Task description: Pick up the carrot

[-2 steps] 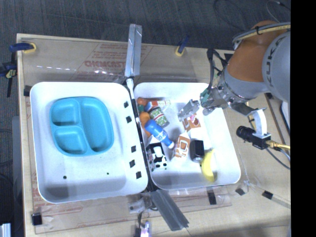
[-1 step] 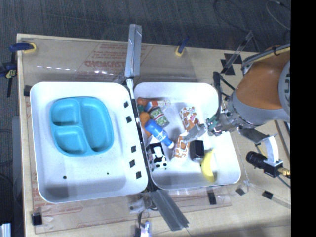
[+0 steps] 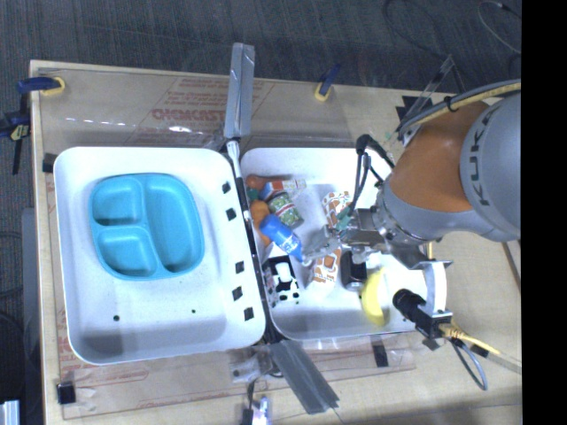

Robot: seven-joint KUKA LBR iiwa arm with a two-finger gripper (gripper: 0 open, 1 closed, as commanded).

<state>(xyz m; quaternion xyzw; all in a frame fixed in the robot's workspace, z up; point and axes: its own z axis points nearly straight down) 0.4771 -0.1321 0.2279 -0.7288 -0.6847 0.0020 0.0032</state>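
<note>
The counter [image 3: 124, 104] is pale wood with a clear shiny sheet over part of it. Two white plastic bins with rounded corners sit side by side on it. The left bin [image 3: 80, 308] holds a smooth blue tray [image 3: 146, 224] with three hollow parts. The right bin [image 3: 306, 324] is crowded with small things. The carrot [image 3: 257, 184] is a small orange piece at the top left of that pile, close to the wall between the bins, with another orange lump [image 3: 259, 210] just below it. Near them lie a blue bottle [image 3: 282, 235] and some crinkly snack packets [image 3: 335, 206]. A round yellow thing [image 3: 374, 297] lies lower right. The big grey and orange arm [image 3: 452, 180] leans over the right side of this bin. Its fingers [image 3: 353, 237] point down into the pile, well to the right of the carrot. I cannot tell if they are open or closed, or if they touch anything.
</note>
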